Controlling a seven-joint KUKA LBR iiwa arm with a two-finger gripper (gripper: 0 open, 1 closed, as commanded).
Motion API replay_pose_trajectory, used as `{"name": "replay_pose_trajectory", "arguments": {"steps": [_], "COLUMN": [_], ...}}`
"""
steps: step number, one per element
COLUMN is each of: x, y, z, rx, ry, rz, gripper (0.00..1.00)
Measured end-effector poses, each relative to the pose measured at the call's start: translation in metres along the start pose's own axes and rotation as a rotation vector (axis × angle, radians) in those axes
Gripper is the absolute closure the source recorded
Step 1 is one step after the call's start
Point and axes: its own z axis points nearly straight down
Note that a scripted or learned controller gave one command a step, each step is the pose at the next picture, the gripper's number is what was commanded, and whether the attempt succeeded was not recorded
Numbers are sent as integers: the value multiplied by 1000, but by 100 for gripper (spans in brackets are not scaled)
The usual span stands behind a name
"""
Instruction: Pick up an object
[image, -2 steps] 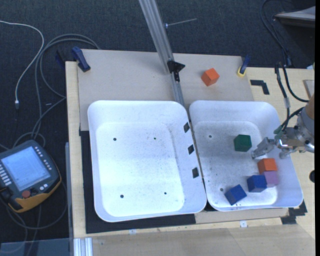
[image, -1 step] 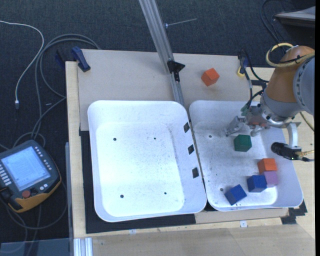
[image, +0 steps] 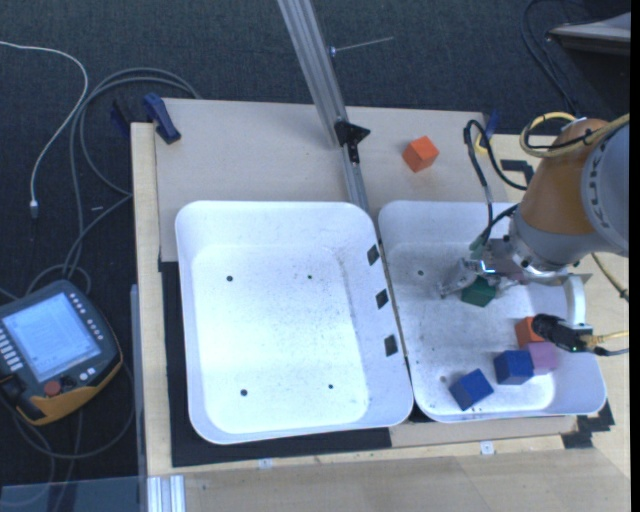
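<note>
A pale wooden surface (image: 260, 160) is seen carrying two shallow white plastic bins, with an orange cube (image: 421, 153) lying near its far edge. Over the right bin (image: 430, 225), the pincer (image: 476, 283) is closed on a small dark green block (image: 479, 293). Two blue cubes (image: 492, 378) are seen by that bin's near edge.

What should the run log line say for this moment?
arm: over right bin | gripper: at green block | grasp: unclear | blue cubes: untouched
</note>
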Motion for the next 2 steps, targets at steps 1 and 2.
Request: {"name": "replay_pose_trajectory", "arguments": {"steps": [1, 2], "x": [-1, 95], "y": [2, 48], "z": [-11, -106], "rx": [-6, -17], "ry": [-1, 0], "rz": [0, -9], "gripper": [100, 100]}}
